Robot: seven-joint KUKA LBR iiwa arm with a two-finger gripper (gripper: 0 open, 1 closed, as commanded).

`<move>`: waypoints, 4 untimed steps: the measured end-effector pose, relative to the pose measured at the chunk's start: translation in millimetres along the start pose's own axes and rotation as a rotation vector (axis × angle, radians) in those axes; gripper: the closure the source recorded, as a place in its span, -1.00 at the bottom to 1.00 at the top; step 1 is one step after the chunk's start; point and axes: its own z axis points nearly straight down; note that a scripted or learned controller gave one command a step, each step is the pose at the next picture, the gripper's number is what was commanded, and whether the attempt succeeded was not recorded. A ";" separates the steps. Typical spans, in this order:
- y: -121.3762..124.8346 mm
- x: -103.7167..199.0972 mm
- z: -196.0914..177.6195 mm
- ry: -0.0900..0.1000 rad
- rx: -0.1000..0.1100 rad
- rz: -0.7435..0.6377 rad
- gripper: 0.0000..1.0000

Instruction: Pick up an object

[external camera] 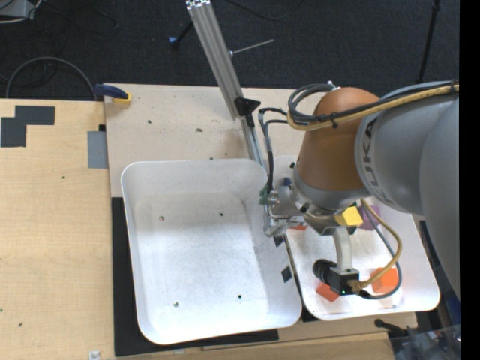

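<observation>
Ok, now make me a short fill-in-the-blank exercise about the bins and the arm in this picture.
1. The arm reaches over the bin on the view's ___ side.
2. The other bin is ___ in colour.
3. Beside the red block lies a piece coloured ___.
Missing words: right; white; orange.

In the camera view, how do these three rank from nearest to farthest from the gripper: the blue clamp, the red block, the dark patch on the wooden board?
1. Red block: in the right bin, nearest to the gripper.
2. Blue clamp: at the bench's far left corner.
3. Dark patch: on the wooden board, at the far left of the view.
</observation>
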 end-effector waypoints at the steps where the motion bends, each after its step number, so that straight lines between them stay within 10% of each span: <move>1: -13.1 -45.7 18.9 -0.003 0.000 0.002 1.00; 2: -17.7 -46.1 17.9 0.000 -0.002 -0.001 1.00; 3: 60.3 -68.5 -172.5 -0.002 -0.015 -0.007 1.00; 4: 88.2 -75.0 -161.5 -0.003 -0.006 -0.009 1.00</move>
